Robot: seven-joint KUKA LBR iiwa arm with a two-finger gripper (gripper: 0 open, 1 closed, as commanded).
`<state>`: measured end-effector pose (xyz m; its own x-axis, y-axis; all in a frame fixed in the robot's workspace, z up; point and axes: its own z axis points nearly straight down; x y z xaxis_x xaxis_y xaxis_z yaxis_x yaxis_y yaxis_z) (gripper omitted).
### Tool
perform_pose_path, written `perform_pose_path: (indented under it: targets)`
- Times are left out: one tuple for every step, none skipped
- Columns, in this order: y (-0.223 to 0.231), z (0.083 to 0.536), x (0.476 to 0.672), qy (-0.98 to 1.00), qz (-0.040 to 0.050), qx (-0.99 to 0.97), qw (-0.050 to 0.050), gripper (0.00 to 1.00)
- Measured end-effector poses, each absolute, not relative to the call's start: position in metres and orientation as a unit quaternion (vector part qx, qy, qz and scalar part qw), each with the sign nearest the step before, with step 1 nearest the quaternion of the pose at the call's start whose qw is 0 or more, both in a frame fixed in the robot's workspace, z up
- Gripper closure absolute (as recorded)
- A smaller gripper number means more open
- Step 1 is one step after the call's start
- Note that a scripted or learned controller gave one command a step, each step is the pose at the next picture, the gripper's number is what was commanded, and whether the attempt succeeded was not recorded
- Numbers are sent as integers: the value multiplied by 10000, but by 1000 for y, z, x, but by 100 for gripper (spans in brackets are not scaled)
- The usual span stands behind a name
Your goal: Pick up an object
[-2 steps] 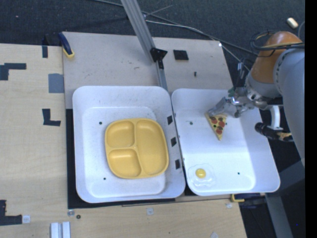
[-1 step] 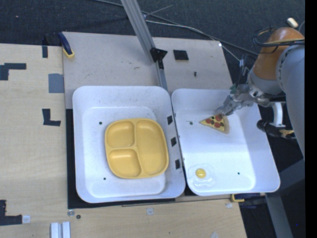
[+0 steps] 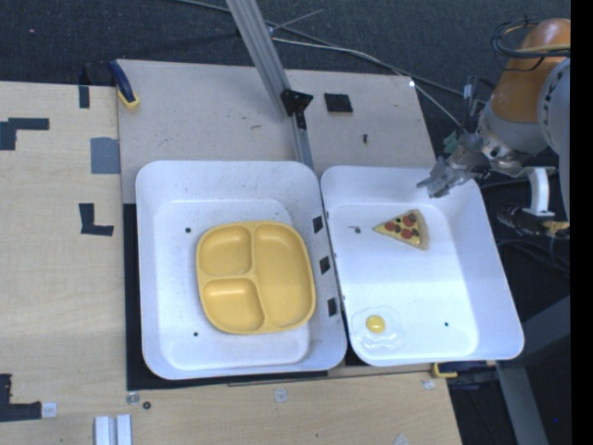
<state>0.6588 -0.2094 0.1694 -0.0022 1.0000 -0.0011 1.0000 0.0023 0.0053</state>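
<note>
Yellow divided plate (image 3: 255,277) in the left bin (image 3: 162,248), fried egg (image 3: 376,326) and pizza slice (image 3: 404,229) in the right bin (image 3: 473,286), gripper (image 3: 435,184) just above-right of the slice, grasping nothing visible.

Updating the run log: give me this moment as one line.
gripper: above right bin's far edge, holding nothing | pizza slice: right bin, near gripper | fried egg: right bin, front | yellow tray: left bin
</note>
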Motion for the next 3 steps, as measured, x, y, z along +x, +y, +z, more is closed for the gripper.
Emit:
perform_pose_path:
  targets:
    - [-208,213,657,7077,10,7065,15,100]
    - [-208,267,658,7077,14,7065,26,100]
    - [-161,271,642,7088,2,7054,-4,100]
